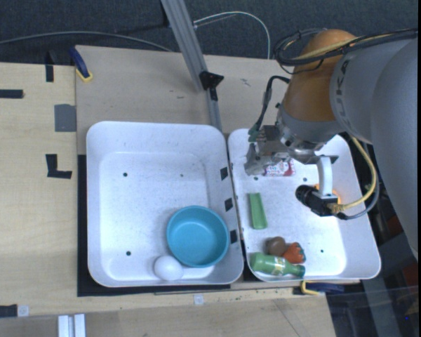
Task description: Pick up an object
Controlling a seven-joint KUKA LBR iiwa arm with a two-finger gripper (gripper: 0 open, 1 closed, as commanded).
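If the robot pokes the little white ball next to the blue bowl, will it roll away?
Probably only a little. The white ball looks round and smooth, so a poke would likely start it rolling. But it sits against the blue bowl near the left bin's front wall, which would probably stop it. It looks light.

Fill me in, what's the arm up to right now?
The arm's hand is down in the right bin, at its far left end, over or beside a small red-and-white item. Nothing is visibly gripped. Nearer the camera in that bin lie a green block, a brown piece and a green bottle. The left bin has a blue bowl and a white ball.
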